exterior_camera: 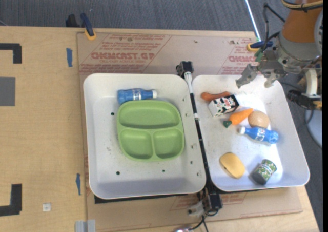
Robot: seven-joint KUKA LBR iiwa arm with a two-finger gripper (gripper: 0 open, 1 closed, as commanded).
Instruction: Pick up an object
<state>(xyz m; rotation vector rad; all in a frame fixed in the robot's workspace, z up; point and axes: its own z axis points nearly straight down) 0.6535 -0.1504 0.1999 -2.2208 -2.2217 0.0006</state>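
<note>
Starting at the left, bare plywood bench [41,123] carries strips of black and blue tape, with a printed cardboard sheet [128,54] laid under the bins. The left bin [97,138], a shallow white tray with rounded corners and a few dark specks, holds a smooth green plastic plate [150,129] moulded into three compartments. Just beyond the plate's far edge lies a blue bottle [136,95] on its side, white cap pointing right.

The right bin [294,149] holds a loose cluster. At its far left an orange-brown utensil [215,95] lies beside a small black-and-white carton [224,105]; what it is exactly is hard to make out. A glossy orange carrot [240,117] touches a tan egg-shaped object [259,119], and just nearer lies a second blue bottle [260,134]. Toward the near edge sit a flattened yellow oval [232,165] and a stubby green can [264,171] tipped on its side.

The gripper [260,76] hangs over the right bin's far edge, fingers spread apart and holding nothing, well clear of the objects below. The grey arm [302,25] with its orange band is cut off by the right edge.
</note>
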